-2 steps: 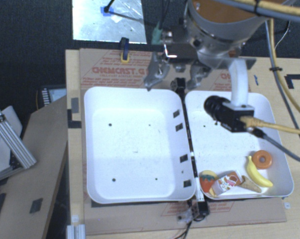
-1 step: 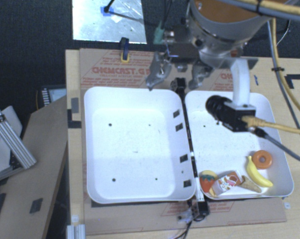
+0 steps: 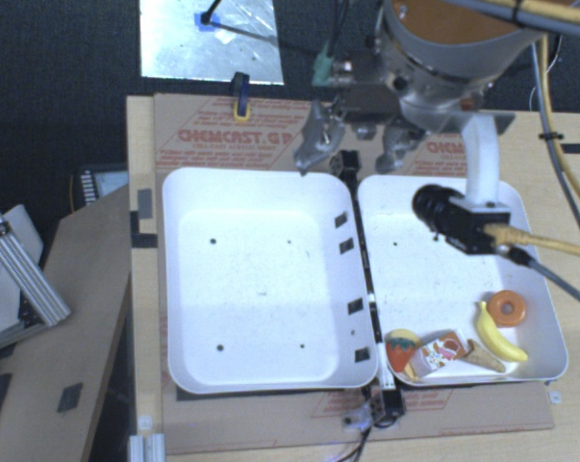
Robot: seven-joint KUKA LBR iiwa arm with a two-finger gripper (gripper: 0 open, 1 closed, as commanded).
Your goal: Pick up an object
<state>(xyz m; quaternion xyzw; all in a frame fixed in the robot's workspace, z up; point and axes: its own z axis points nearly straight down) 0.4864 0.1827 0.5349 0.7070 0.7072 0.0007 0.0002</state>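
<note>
Several small items lie in the near corner of the right bin (image 3: 419, 268): a yellow banana (image 3: 501, 335), an orange ring-shaped piece (image 3: 507, 306), a red and orange round fruit (image 3: 402, 348), a red-and-white packet (image 3: 438, 352) and a tan wedge (image 3: 483, 356). My gripper (image 3: 357, 152) hangs high over the far end of the divider between the two bins. Its two grey fingers (image 3: 316, 142) stand apart, open, with nothing between them. It is far from the items.
The left bin (image 3: 189, 210) lies beside the right one. A black cylinder (image 3: 445, 216) on a white bracket hangs from the wrist over the right bin. Yellow cables run off to the right. A yellow clip (image 3: 241, 99) sits behind the bins.
</note>
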